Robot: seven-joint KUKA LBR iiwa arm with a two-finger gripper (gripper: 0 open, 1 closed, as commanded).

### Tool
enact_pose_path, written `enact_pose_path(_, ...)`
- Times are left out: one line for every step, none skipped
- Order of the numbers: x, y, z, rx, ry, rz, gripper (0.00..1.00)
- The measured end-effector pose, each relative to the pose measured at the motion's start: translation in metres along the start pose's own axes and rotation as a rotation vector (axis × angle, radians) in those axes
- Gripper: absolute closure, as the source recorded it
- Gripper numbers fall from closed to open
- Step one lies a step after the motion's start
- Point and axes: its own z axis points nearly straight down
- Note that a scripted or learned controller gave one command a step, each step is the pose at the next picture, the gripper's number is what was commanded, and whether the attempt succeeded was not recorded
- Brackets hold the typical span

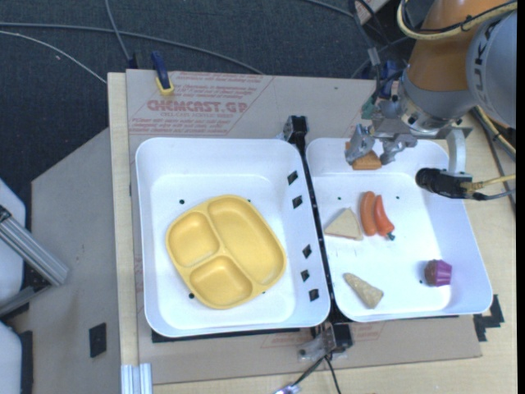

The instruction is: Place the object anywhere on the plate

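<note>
Plate [225, 253] is yellow, three-sectioned, and sits in the middle of the left bin [156, 171], with nothing on it, so the placing itself is not yet done. By my judgement the task is at the pickup stage: lifting, carrying across the divider between the bins, and setting down are all left.

Gripper [369, 150] is over the far edge of the right bin [467, 245], near its far-left corner, low above the bin floor. An orange piece [367, 162] lies right under the fingers, and it seems the jaws are closed on it, though the fingertips are small and partly merged with the piece, so the hold may be only a touch. That piece looks like the task's thing: a small, rounded, orange-tan lump, its top hidden by the gripper.

Elsewhere in the right bin: a pale wedge [344, 224] and a red-orange sausage [376, 213] near the middle, a tan wedge [363, 290] by the near edge, and a purple item [438, 273] by the right edge. All lie well apart from the gripper.
</note>
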Motion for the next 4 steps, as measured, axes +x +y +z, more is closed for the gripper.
enact_pose_path(0.048,-0.028,0.009,0.002,-0.001,0.001,1.0)
enact_pose_path(0.093,-0.041,0.002,0.001,0.0,-0.001,1.0)
enact_pose_path(0.147,-0.069,-0.006,0.002,0.001,-0.003,1.0)
enact_pose_path(0.204,-0.097,-0.007,0.002,0.0,-0.003,1.0)
